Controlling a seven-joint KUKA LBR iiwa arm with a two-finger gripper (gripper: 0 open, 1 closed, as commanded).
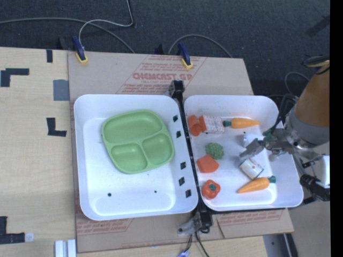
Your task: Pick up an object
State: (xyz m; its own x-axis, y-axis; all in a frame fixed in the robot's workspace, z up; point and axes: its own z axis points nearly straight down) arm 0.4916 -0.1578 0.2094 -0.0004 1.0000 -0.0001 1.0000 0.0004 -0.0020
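The right bin (268,107) holds several toy foods. One carrot (242,123) lies near the far wall and another carrot (256,184) near the front. There is also a broccoli floret (215,150), an orange-red wedge (207,164), a red tomato (210,189), a white carton (213,124) beside a red-orange piece (196,125), and a small white block (251,168). My gripper (251,146) reaches in from the right over the middle of this bin, just above the white block and right of the broccoli. It is open with nothing between its fingers.
The left bin (86,143) holds a green divided plate (138,141). A black divider (185,149) runs between the bins. Cardboard under both bins is clamped at the back, with cables behind. The arm's grey wrist (300,138) overhangs the right bin's right wall.
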